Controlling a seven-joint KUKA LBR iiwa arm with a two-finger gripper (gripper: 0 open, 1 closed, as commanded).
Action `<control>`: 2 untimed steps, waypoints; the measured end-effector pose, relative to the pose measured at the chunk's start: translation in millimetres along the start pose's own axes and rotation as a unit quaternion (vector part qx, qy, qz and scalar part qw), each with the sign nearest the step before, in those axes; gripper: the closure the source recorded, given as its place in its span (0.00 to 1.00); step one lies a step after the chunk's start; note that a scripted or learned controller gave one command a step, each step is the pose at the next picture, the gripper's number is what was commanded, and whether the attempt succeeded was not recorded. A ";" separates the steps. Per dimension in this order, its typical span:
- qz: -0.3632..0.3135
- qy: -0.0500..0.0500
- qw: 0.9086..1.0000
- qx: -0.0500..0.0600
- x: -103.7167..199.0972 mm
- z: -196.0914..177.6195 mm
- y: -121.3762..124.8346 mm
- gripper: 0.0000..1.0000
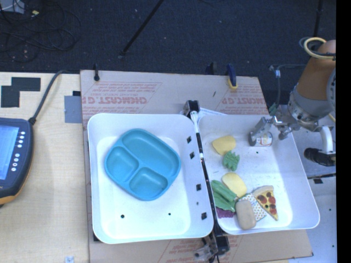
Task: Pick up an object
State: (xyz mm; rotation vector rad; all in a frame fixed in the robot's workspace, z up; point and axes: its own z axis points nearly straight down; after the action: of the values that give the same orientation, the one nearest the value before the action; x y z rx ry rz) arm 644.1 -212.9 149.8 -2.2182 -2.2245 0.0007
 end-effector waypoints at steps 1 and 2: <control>0.001 0.001 1.000 0.001 8.4 2.3 -0.7 0.00; 0.001 0.001 1.000 0.001 15.1 -1.3 -0.7 0.00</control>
State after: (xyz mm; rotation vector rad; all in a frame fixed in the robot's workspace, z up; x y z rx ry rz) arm 643.4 -197.7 151.1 -2.2185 -2.2202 0.0023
